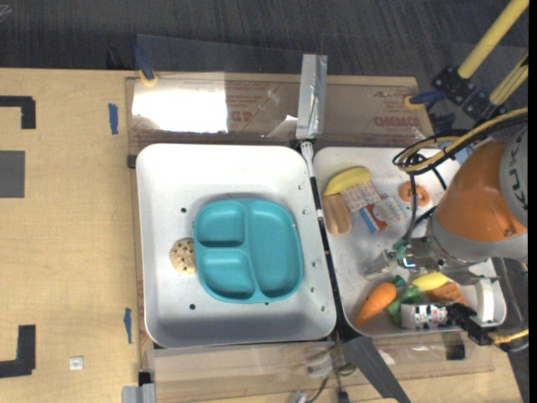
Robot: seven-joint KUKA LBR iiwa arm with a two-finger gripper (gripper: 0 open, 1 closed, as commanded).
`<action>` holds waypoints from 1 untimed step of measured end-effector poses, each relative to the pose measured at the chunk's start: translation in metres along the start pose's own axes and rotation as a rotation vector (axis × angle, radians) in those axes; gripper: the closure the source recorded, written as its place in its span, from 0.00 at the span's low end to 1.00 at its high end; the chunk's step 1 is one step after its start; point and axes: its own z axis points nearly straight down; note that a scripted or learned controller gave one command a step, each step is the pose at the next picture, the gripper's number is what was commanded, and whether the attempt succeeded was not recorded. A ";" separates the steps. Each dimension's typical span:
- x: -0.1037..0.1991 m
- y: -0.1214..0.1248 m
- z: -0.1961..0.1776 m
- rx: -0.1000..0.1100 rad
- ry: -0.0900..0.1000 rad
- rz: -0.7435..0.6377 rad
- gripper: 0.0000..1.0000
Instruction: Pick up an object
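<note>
1. The grey arm point(495, 200) comes in from the right and bends down over the right bin point(336, 309), with its orange band up top.
2. The end effector point(409, 257) is low in that bin, in the middle of the toys (I cannot tell how it is set or if it has anything).
3. Just below it lie a carrot point(375, 302) and a small yellow toy point(430, 282).
4. A banana point(346, 179) sits near the bin's top.
5. The left bin point(159, 225) holds a blue plate point(248, 248) with a cookie point(183, 255) touching its left side.
</note>
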 end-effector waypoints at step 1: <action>0.000 0.066 0.001 -0.001 -0.001 0.073 0.00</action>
